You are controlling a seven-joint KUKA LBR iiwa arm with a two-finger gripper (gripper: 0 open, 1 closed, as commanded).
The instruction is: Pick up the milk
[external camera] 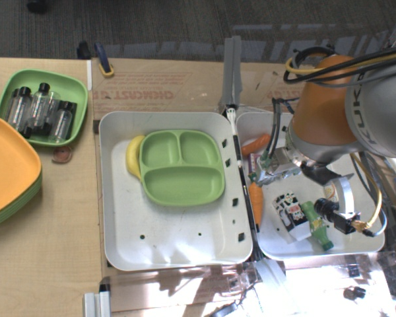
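Sitting side by side on the brown bench (158, 91) are two white bins. The left bin (119, 230) is the bigger sight. It has a green plate (181, 167) with three parts in it. A yellow thing (132, 156) peeks out from under the plate's left side.

The right bin (277, 243) is more crowded. A long orange carrot (255, 203) lies along its left wall. Another orange piece (254, 144) lies near the back. The milk (289, 210) is a small carton with black and white cow spots. It lies on its side near the middle of this bin, toward the front. A green thing (319, 228) lies just to its right, touching it or very close.

Far to the left on the bench is a stack of orange plates (6, 170). Next to it is a green tray (46, 84) with small bottles (39, 111) in it.

The big grey arm (376, 111) comes in from the right and leans over the right bin. Its orange band (323, 111) is above the back of the bin. The gripper (275, 170) points down and left, near the carrot and just above the milk. Black cables hang around it. I cannot tell if the gripper is open or closed. The milk lies in the bin and is not lifted.
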